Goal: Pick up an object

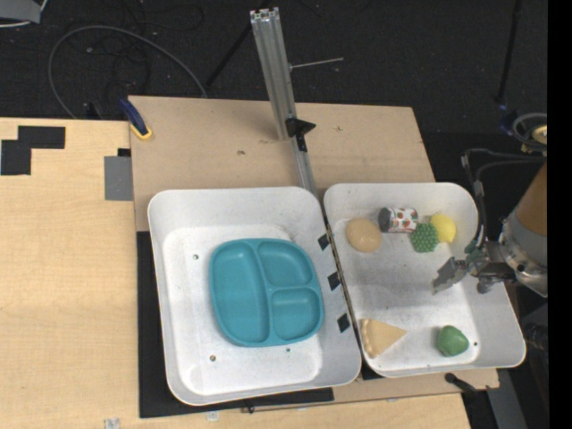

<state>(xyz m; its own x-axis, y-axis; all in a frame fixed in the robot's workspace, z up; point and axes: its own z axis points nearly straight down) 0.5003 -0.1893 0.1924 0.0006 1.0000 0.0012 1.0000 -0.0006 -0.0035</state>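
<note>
Reaching in: arm [533, 231] is coming over the right rim of the right bin [407, 351]
Claw: gripper [465, 272] is hanging above the bin floor near its right side; can't tell whether it's spread or pressed together, too dark and small
Load: nothing is showing between the tips
Right bin, back row: beige round lump [363, 234], small patterned can [399, 218] lying on its side, bumpy green ball [424, 237] touching a yellow ball [444, 228]
Right bin, front: tan wedge [382, 336] sitting at the front left corner, green ball [453, 340] near the front right
Closest to claw: bumpy green ball and yellow ball, just behind it
Left bin [174, 284]: holding a teal divided tray [265, 290]
</note>
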